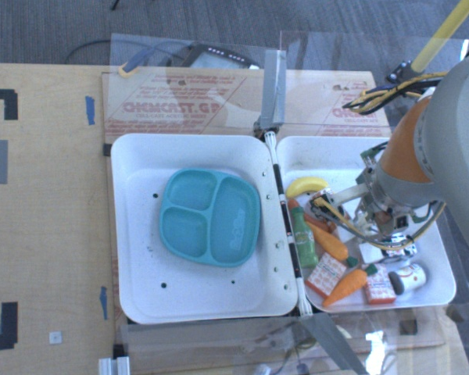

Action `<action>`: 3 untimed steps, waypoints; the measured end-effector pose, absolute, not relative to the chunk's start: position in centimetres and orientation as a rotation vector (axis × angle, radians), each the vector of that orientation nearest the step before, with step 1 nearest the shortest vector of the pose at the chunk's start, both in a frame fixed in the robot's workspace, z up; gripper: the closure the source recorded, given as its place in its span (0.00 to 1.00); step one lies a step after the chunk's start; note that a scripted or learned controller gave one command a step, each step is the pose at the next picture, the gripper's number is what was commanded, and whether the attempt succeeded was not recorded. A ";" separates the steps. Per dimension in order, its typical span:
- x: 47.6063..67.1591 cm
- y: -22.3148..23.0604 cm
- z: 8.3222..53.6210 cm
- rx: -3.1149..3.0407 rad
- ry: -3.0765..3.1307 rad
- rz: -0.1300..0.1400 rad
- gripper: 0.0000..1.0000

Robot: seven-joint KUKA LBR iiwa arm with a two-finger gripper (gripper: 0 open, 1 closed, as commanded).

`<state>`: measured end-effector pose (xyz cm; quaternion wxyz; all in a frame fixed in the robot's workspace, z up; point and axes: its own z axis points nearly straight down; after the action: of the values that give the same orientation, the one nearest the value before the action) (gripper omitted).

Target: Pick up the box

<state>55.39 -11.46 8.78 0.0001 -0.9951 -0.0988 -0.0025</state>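
Over right bin (445,283), your gripper (381,226) hangs low among clutter; cannot tell its state from here. Box (325,276), red and white, lies just left below it, touching carrot (346,286). Second carrot (328,241), green item (301,237), banana (306,186) nearby. Left bin (133,170) holds teal divided plate (211,217).
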 end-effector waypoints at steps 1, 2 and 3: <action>62.1 -16.5 8.6 -3.125 -0.325 -0.002 1.00; 64.6 -19.0 8.5 -3.121 -0.349 0.001 1.00; 64.9 -11.1 8.6 -3.122 -0.322 -0.002 1.00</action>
<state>64.86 -11.07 8.63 0.0014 -0.9947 -0.1027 -0.0007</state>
